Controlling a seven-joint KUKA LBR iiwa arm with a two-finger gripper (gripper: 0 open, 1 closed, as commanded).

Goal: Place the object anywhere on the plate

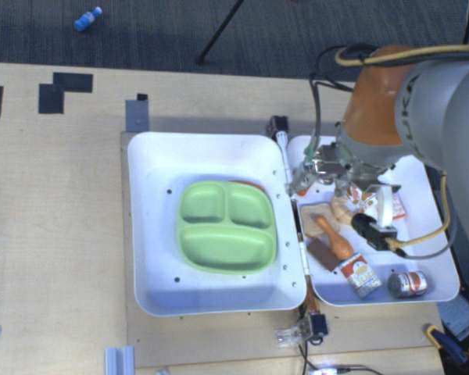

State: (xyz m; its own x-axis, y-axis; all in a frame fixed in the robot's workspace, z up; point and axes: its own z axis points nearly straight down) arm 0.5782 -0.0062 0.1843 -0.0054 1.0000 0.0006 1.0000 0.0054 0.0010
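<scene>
Sitting in the left bin, the green divided plate has its three compartments bare and waits for its object. To its right, the right bin holds a jumble: an orange carrot-shaped toy lying on a brown block, a small printed carton, a little tin can and a red-and-white packet. The carrot looks the likeliest pick; it is probably light, stiff plastic and a little slick, best pinched across its thick middle. The can would likely roll, and the carton may crush. The tool hangs over the bin's upper part, close above the packet, under the orange band. Whether it is open, closed or gripping anything I cannot tell.
</scene>
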